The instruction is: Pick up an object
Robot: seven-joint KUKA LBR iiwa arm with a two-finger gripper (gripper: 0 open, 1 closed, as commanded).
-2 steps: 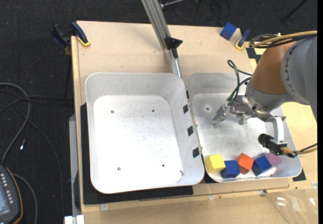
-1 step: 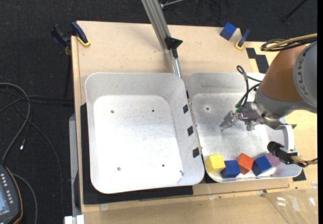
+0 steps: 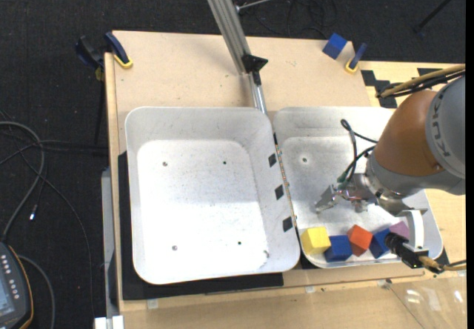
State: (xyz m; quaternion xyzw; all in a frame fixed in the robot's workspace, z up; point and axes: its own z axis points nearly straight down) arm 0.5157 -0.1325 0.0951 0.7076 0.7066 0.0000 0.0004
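Note:
Several small blocks lie along the front edge of the right bin (image 3: 311,135): a yellow block (image 3: 316,238), a blue block (image 3: 339,248), an orange-red block (image 3: 361,238), a second blue block (image 3: 381,243) and a purple block (image 3: 400,230). My gripper (image 3: 342,203) hangs over the middle of the right bin, just behind the blocks and apart from them. It is open, with nothing between its fingers. The arm's orange band (image 3: 411,135) comes in from the right.
The left bin (image 3: 148,172) sits beside the right one, with their rims meeting in the middle. A slanted metal pole (image 3: 226,12) rises behind the bins. A blue block (image 3: 335,44) and clamps rest on the wooden bench behind.

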